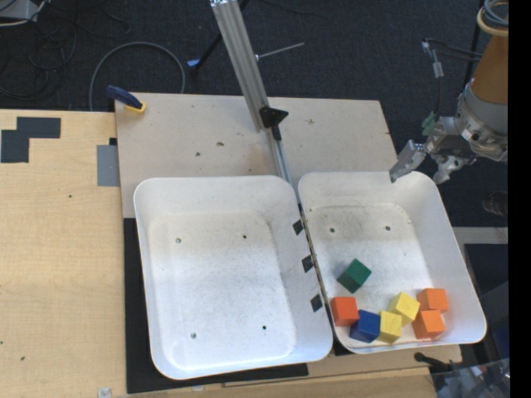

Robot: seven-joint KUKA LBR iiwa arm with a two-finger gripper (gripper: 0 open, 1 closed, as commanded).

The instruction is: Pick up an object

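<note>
Coloured blocks (pixel 390 309) crowd right bin (pixel 452 230); dark floor (pixel 348 23) beyond; jaws (pixel 425 161) open.

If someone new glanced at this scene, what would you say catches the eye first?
Probably the cluster of coloured blocks in the near corner of the right bin: orange, yellow and blue ones huddled together, with a green block slightly apart. Next, the claw poised over that bin's far right corner, and the bare left bin.

matt white plastic bins (pixel 211 363), pale wood bench (pixel 50 247), ribbed metal rail (pixel 242 52).
</note>
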